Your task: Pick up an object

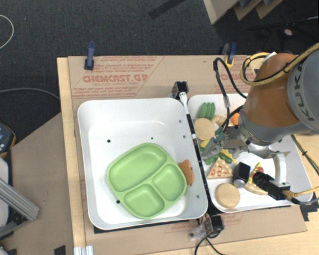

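Reaching into the right bin (304, 189), the tool (219, 148) sits low among the play food, close to the divider between the bins; whether it is wide or narrow I cannot tell. A pizza slice (218, 169) lies just below it, a tan bun (204, 129) just above, and a round cream piece (227, 195) nearer the bin's front wall. A clean grasp probably means settling over a single item. The divider crowds the tool; the left bin (122, 118), with its green tray (146, 179), offers more room.
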Controlling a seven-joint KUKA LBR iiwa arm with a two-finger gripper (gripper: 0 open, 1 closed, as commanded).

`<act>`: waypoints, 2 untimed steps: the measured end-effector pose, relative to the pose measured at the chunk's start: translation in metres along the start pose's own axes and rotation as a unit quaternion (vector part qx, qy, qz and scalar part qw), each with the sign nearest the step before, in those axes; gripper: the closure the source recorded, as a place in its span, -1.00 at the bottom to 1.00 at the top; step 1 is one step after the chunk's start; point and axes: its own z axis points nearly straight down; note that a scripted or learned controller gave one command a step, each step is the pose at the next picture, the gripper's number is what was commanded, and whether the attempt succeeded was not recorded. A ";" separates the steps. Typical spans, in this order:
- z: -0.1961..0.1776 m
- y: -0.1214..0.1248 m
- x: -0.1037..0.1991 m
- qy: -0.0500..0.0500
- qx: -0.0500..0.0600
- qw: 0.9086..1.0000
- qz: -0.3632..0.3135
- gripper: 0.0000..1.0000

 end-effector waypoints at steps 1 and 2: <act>-0.010 0.001 -0.001 -0.001 -0.002 1.000 0.001 1.00; -0.110 -0.025 0.065 0.000 -0.007 1.000 -0.003 1.00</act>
